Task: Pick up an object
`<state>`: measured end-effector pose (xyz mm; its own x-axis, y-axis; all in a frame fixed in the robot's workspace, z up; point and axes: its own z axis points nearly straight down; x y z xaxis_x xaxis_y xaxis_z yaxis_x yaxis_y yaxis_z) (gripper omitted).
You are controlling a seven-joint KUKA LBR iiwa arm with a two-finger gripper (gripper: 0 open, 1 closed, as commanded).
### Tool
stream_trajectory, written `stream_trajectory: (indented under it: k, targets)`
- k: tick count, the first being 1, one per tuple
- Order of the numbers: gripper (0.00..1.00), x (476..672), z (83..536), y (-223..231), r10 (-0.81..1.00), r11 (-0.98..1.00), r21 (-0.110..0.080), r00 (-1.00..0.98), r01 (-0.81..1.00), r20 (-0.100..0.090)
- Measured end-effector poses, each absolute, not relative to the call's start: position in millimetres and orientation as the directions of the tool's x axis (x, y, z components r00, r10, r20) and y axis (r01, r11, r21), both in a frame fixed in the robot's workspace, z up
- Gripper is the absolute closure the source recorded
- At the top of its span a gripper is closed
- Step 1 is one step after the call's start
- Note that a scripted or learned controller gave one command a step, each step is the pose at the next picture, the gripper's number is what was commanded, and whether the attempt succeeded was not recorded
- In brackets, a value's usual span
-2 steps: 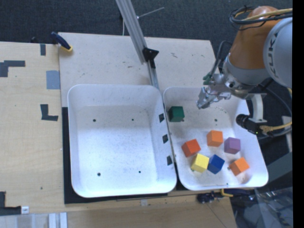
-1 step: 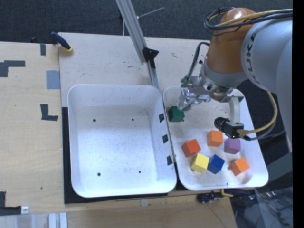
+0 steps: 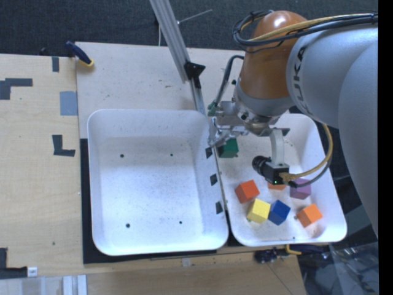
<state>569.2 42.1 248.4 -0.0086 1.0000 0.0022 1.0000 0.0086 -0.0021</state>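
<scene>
Green block caught in the gripper over the right bin's upper left corner.

Nearest the lower edge of the frame, in the lower part of the right bin (image 3: 334, 229), lie the loose blocks: a yellow block (image 3: 258, 211) touching a blue block (image 3: 279, 212), an orange block (image 3: 310, 214) to their right, a second orange block (image 3: 247, 190) just above the yellow one, and a purple block (image 3: 300, 188) by a black fitting on the arm. Left of them the left bin (image 3: 98, 165) takes up the frame's middle. Higher up, the gripper (image 3: 226, 141) is clenched on a green block (image 3: 229, 147), which sits between its fingers just right of the wall shared by the two bins. Above it rises the arm's orange band (image 3: 273, 39), toward the upper right of the frame.
</scene>
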Motion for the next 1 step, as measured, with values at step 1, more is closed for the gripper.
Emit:
stream_trajectory:
  k: [1]
  targets:
    - [1.0, 556.9, 234.5, 101.4, 1.0, 0.008, -0.004, -0.008, 1.0, 0.001]
